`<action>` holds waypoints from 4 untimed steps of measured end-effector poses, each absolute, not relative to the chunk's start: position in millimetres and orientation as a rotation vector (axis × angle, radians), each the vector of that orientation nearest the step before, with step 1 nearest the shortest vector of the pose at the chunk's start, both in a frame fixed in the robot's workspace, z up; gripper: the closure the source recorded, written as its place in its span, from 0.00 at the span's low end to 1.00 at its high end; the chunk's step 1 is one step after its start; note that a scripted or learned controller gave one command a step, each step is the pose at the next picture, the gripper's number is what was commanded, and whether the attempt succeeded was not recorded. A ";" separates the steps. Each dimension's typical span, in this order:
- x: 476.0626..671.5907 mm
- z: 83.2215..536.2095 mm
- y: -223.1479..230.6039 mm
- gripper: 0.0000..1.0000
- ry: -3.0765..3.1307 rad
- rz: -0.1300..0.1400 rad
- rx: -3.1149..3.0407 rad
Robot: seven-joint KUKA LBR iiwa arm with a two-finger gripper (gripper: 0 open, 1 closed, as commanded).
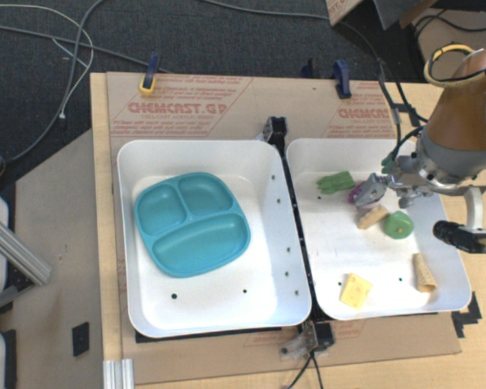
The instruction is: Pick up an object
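The right bin holds several small items. A green oblong piece lies at the back, and a purple piece sits right of it. A tan stub and a round green piece rest near the middle. A yellow wedge lies at the front and a tan cylinder at the front right. My gripper hangs low over the bin's back right, its tip right beside the purple piece and just above the tan stub. Nothing is visibly lifted.
The left bin carries a teal divided plate. A black clamp sits at the back where the bins meet. The grey arm with its orange band looms over the right bin's far right corner.
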State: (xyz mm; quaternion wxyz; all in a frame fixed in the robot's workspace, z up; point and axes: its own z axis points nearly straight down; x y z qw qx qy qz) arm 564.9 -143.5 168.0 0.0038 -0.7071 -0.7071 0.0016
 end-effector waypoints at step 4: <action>546.0 228.2 -149.9 1.00 -2.225 -0.005 -2.227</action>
